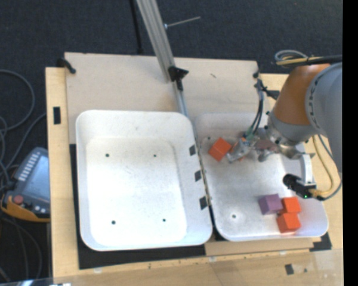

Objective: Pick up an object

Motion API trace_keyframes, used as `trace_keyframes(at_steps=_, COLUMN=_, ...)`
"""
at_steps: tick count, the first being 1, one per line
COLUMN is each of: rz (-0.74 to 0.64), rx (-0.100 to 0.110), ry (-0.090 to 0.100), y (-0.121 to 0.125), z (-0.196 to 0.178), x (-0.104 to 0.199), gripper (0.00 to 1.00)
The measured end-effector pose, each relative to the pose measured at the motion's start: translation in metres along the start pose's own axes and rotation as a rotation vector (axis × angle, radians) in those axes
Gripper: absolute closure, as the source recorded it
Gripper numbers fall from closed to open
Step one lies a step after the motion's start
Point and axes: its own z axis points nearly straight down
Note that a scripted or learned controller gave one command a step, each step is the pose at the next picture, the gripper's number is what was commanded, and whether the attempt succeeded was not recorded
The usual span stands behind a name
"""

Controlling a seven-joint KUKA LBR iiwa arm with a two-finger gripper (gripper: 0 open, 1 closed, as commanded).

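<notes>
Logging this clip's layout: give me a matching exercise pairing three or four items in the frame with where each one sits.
Things:
1. purple block
2. lone orange block
3. gripper
4. pair of orange blocks

Places:
A. near the right bin's lower right corner
B. right bin's upper left area, close to the divide between bins
C. just left of the orange pair
D. just right of the lone orange block

Pairs: 1-C, 2-B, 3-D, 4-A

Wooden bench [58, 177] on dark carpet [59, 16]
</notes>
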Motion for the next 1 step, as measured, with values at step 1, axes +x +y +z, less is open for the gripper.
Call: trace_keyframes(at_steps=1, rz=0.005, rx=0.002, ry=0.005, y=0.0423, z=0.0208, x=0.0546, gripper=0.00)
